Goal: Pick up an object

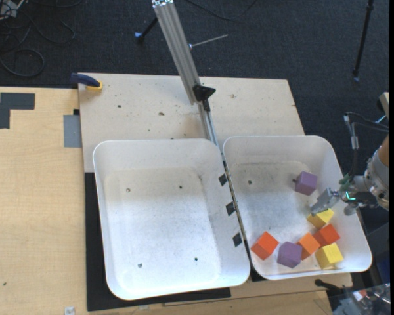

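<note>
The end effector (323,202) sits low over the right bin (276,146), just above a yellow cube (324,218), likely its target since it lies uppermost in the cluster; its grip I cannot tell.

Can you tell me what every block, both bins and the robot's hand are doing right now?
left bin: sitting flat on the bench, no blocks in it.
right bin: holds all the blocks.
purple block: lying alone near the far side.
yellow block: lying just under the gripper.
gripper: low over the right bin, holding nothing I can see.
Other blocks, orange, purple, orange, red, yellow: bunched at the near edge.
</note>
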Robot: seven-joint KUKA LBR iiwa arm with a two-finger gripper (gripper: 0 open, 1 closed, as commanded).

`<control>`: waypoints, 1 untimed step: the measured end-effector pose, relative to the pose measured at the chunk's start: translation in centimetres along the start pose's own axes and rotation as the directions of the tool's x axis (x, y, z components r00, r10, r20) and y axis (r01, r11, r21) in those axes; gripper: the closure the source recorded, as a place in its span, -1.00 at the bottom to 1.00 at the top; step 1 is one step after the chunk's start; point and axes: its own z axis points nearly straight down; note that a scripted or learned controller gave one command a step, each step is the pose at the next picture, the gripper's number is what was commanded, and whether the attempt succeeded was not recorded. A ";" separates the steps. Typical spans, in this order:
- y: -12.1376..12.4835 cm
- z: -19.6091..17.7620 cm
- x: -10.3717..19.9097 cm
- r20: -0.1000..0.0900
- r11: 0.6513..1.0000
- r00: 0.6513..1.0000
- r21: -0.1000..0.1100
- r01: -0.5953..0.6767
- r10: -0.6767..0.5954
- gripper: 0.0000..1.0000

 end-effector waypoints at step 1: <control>0.1 -0.3 -0.1 0.002 1.000 1.000 -0.005 -0.002 0.002 -1.00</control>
